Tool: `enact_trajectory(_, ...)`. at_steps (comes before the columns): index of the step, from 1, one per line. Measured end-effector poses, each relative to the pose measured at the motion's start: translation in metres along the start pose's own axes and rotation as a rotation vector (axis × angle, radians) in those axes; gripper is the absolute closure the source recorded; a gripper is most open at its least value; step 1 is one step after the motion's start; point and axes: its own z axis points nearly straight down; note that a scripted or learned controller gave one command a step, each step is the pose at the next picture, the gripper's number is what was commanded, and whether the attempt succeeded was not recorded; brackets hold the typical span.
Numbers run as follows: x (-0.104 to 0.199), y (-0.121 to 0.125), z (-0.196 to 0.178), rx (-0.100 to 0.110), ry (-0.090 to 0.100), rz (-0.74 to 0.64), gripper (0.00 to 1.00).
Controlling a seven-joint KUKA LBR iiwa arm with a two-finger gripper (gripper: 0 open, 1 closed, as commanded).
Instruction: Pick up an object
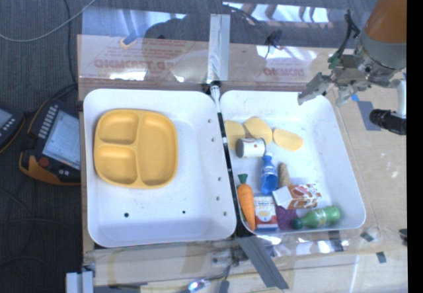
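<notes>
We see the gripper [325,88] up high at the far right corner of the right bin [348,172]. It hangs over the rim there, and we see nothing between its fingers. We cannot tell if it is wide or narrow. Above it the arm [390,7] has an orange band and a grey wrist.

Just below the gripper, inside the right bin, lie three yellow pieces [264,133] in a row. A small white can [251,147] lies touching them. Further down from the gripper a blue bottle [268,174] lies next to a thin brown stick [283,173]. Lower still lies an orange carrot [245,202] near the middle wall. Beside it sits a small box [265,212], then a red and white carton [301,196], a purple thing [286,217] and a green bottle [318,216]. These are the farthest from the gripper, at the near edge of the bin.

Well away to the gripper's side sits the left bin [132,219]. A yellow plate [136,148] with three parts lies in it. Both bins rest on the worktop [377,172].
</notes>
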Motion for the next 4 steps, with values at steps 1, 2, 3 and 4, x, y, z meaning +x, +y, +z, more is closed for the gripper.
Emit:
enact_trajectory(1,0.045,-0.025,0.138,-0.003,-0.001,0.056,0.0)
enact_trajectory(2,0.067,-0.034,0.18,-0.014,-0.005,0.1,0.0)
enact_trajectory(3,0.055,-0.065,0.18,-0.021,-0.003,0.1,0.0)
enact_trajectory(4,0.055,-0.065,0.18,-0.021,-0.003,0.1,0.0)
